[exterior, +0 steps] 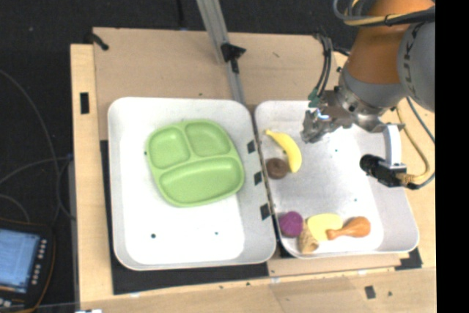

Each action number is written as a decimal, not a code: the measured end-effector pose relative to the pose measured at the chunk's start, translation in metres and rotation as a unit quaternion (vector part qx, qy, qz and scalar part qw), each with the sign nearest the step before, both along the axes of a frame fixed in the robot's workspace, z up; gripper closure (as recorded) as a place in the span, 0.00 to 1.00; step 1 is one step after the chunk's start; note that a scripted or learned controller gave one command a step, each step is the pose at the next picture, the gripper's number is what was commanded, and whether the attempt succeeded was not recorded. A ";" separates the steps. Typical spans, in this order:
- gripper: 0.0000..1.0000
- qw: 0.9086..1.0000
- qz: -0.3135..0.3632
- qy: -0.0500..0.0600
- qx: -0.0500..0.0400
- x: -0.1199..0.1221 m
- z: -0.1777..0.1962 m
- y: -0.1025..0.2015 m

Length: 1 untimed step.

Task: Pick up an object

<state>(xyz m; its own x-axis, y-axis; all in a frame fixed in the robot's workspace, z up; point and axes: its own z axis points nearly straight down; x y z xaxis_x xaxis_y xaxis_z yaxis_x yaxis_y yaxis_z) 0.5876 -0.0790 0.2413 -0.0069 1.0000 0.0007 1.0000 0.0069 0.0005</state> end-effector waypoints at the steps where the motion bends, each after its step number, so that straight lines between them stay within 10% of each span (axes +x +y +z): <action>1: 1.00 1.000 0.000 -0.001 0.000 0.004 0.009 0.048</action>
<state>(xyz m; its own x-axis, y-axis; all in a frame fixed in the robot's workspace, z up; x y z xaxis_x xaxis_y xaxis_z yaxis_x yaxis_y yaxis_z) 0.5921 -0.0307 0.2502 -0.0073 1.0000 0.0012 1.0000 0.0073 0.0021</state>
